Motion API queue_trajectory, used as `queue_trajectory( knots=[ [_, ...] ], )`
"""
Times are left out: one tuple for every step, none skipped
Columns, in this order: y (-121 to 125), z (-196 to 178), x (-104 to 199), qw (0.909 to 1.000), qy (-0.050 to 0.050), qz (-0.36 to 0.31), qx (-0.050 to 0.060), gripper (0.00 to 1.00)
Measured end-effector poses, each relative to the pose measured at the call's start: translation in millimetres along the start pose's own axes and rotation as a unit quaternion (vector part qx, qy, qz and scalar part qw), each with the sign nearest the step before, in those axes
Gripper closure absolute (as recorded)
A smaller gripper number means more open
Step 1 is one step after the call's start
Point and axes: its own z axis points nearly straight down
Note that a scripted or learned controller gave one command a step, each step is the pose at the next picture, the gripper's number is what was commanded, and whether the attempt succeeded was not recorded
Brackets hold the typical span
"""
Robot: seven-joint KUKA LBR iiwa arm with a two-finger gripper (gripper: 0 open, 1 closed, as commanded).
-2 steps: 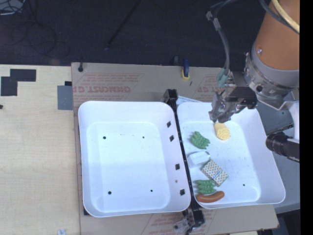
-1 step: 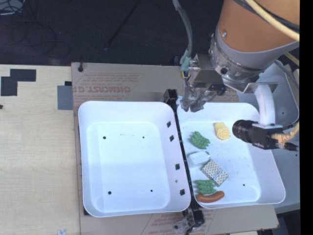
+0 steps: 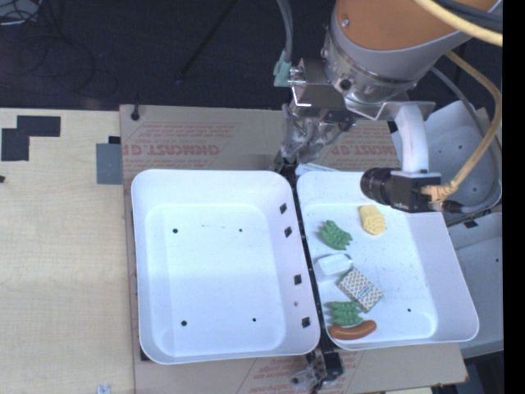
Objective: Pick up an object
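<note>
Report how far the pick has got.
Done: nothing looks picked yet. The yellow corn piece, two green toys, white block, patterned box and sausage all lie in the right bin. In hand: the gripper hangs above that bin's far-left corner. Left: descend, grasp, lift.

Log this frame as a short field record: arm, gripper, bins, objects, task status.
arm: reaching in from the right, above the bins' far edge
gripper: near the far end of the bins' divider, nothing seen held
left bin: white
right bin: yellow piece, green piece, white block, patterned box, green item, sausage
status: no pick yet
</note>
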Motion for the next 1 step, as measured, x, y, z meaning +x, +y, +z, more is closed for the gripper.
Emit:
queue_trajectory(
  knots=[
    [3.3,-23.9,55.0,1.0000,0.001,-0.002,0.000,1.00]
  ],
)
